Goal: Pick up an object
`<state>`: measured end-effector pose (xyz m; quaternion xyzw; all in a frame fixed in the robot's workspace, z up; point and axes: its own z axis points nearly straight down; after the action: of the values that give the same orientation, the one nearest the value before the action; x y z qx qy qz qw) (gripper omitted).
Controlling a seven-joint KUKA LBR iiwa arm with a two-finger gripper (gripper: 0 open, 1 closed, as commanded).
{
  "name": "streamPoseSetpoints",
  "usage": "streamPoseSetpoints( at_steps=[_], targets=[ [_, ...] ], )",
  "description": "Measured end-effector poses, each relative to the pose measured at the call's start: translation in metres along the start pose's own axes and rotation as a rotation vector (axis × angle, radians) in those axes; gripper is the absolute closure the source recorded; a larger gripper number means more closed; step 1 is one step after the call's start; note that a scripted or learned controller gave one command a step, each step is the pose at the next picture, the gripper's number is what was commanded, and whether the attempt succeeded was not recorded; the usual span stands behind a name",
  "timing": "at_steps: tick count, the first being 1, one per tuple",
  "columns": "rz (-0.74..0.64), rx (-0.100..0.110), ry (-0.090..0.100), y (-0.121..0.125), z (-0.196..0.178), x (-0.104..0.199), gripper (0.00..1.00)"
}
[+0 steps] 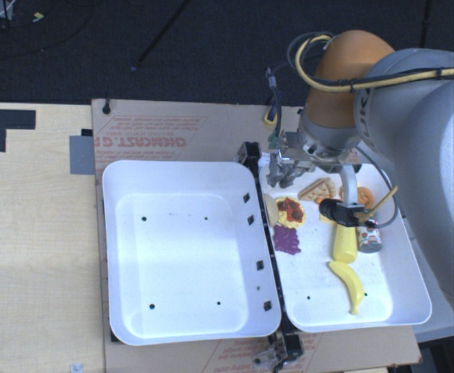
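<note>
1. Reaching in from the right, the arm (390,92) hangs its end effector (283,176) over the far left part of the right bin (413,301).
2. I cannot tell how the end effector is set.
3. Under and near it lie a pizza slice (290,210), purple grapes (286,240), a sandwich wedge (318,189), a yellow bottle (344,242) and a banana (350,284).
4. The left bin (126,208) sits beside it on the desk (33,239).

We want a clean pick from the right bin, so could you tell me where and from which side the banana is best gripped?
Probably at the thick middle of the banana, from straight above, with the fingers closing across its width. It lies flat on the right bin floor, curved, with bare floor on both long sides. Its upper end sits close to the yellow bottle, so avoid that end.
</note>
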<state>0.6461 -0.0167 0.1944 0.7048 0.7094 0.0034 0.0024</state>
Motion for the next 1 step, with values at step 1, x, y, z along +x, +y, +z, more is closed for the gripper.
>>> streamPoseSetpoints(
  at_steps=[1],
  targets=[
    [0.001, -0.004, 0.001, 0.0009, -0.1230, 0.0422, 1.00]
  ],
)
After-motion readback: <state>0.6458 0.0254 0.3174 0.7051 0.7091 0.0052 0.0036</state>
